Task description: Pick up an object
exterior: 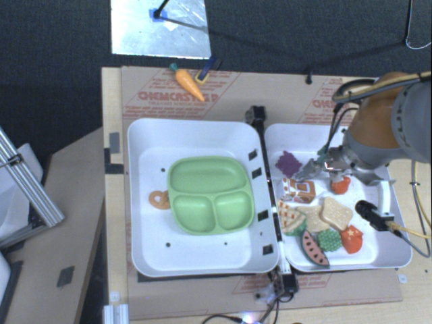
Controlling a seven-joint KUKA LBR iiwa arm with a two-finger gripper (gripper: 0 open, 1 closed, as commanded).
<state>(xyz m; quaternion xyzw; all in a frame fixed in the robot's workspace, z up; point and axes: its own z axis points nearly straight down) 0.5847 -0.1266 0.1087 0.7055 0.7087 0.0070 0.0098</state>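
Gripper (329, 169) low in right bin (398, 248), finger state indeterminate; red piece (341, 184) just below-right, purple piece (289, 162) to its left.

Even overhead light, soft shadows, glare on foil sheet (160, 17), pic slightly soft w/ low res.

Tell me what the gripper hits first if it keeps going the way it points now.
Probably the stack of toy food just below it: the gripper points down and left into the right bin, over the waffle-like piece, with the purple grapes close beside. Depth is unclear from this slanted view, so either could come first.
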